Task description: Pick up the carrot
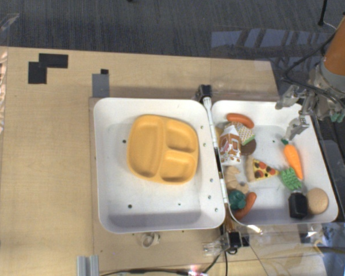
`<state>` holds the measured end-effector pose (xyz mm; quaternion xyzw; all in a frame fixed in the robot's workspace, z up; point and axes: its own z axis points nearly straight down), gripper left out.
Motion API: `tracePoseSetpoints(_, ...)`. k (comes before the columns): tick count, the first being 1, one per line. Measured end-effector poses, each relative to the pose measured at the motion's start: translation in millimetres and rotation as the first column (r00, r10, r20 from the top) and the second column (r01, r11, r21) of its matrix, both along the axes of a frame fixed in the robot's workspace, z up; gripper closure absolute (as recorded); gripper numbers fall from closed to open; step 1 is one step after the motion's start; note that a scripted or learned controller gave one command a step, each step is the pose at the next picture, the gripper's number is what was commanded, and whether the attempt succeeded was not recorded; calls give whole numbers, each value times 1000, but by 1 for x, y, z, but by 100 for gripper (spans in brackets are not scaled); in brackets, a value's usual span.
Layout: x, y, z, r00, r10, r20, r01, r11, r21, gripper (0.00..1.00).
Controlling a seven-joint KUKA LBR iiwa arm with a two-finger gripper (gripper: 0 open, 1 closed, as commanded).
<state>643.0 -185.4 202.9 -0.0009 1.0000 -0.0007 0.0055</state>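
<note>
Pincer (pixel 299 125) poised just beyond the leaf end of the carrot (pixel 293 160), at the far side of the right bin (pixel 328 171); whether it is open or closed cannot be told at this scale, and nothing is seen gripped in it.

Camera view. Landmark: the carrot, lying on the floor of the right bin with its orange body pointing toward the near rim. Near-side neighbours of the carrot: a green leafy toy (pixel 290 179), then a black block (pixel 297 205) and a tan ball (pixel 317 200). Left of the carrot: a pizza slice (pixel 263 169), a small carton (pixel 230 144) and a sausage (pixel 240 119). Well to the left of the carrot, in the other bin: a yellow divided tray (pixel 163 148).

Progress: judged not yet begun in effect, since the carrot rests on the bin floor; approach, closing and lift remain.

Arm pose: wrist entering from beyond and right of the carrot, orange band (pixel 340 45) uppermost, tool tilted down toward it.
</note>
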Motion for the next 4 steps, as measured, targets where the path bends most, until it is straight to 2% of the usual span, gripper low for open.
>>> tracePoseSetpoints(1, 5, -21, -112, 961, 275, 6, -275, 961, -7, 0)
tracePoseSetpoints(2, -79, -20, -114, 960, 280, 0, -280, 960, -3, 0)
tracePoseSetpoints(3, -100, -20, -113, 998, 55, 7, -55, 998, -3, 0)
tracePoseSetpoints(4, -103, -20, -113, 969, -248, 6, 248, 969, 1, 0)
